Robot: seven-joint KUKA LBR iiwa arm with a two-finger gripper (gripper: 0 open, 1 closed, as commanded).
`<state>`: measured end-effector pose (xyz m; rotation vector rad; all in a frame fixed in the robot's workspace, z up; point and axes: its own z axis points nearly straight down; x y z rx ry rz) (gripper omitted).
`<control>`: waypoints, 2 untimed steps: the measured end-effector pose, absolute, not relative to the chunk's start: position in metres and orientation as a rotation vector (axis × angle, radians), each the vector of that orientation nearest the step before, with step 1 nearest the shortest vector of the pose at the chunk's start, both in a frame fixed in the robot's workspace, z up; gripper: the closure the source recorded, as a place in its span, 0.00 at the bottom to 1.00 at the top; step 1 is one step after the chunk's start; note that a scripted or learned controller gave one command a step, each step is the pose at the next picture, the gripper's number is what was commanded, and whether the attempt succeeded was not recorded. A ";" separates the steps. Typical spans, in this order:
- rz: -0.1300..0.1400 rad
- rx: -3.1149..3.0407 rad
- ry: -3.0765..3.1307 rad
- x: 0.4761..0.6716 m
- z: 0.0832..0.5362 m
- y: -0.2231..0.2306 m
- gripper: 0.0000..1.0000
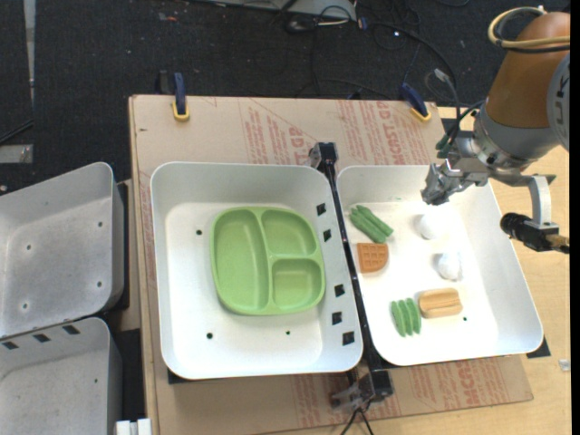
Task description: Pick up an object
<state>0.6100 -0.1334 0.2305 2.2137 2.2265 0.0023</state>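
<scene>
Hovering gripper (441, 188) above right bin (517, 270), near white piece (426, 227), green beans (371, 222)

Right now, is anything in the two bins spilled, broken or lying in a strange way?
Nothing stands out. The green divided plate lies flat in the left bin. The small toy foods lie scattered but separate in the right bin, and the gripper hovers near its far edge.
</scene>
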 end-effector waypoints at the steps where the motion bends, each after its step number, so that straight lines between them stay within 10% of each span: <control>1: 0.001 2.215 2.225 0.618 0.239 -0.077 1.00; 2: -0.001 2.216 2.226 0.626 0.229 -0.032 1.00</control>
